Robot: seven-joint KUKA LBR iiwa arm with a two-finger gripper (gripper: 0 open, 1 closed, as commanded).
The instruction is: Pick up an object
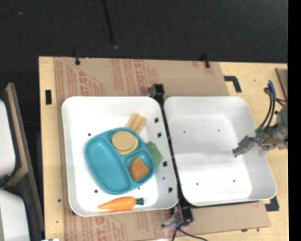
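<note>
The left bin [72, 129] holds a blue divided plate [108, 167]. A round tan biscuit [124, 141] and a brown square cracker [139, 168] lie on the plate. A tan wooden piece [136, 121] rests at the plate's far edge and a green item [155, 153] sits at its right side. An orange carrot [121, 203] lies near the bin's front wall. My gripper [242, 148] hangs at the right side of the right bin [205, 134], far from all these objects, with nothing seen in it.
The two bins meet at a black-clipped seam [165, 144] down the middle. Cables [271, 109] run by the arm at the right edge. Cardboard [115, 77] lines the bench behind the bins.
</note>
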